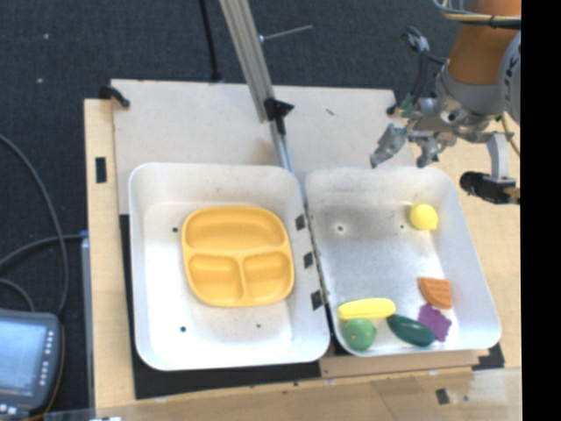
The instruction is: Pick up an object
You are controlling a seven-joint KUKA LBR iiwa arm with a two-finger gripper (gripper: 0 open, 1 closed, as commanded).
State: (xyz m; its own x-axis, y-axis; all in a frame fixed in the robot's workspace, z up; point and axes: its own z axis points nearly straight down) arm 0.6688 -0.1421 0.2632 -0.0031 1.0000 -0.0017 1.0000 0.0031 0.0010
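Note:
My gripper (405, 153) hangs above the far rim of the right bin (386, 235), its two fingers spread open with nothing between them. Inside that bin a yellow ball-like fruit (424, 217) lies near the far right wall, below and slightly right of the gripper. Along the near edge lie a yellow banana-shaped piece (367, 309), a green round piece (358, 331), a dark green piece (410, 330), a purple piece (436, 321) and an orange piece (436, 291).
The left bin (158, 235) holds a yellow divided plate (237, 254). A slanted metal post (254, 60) rises behind the seam between the bins. A small screen (26, 358) sits at the bottom left, off the bench.

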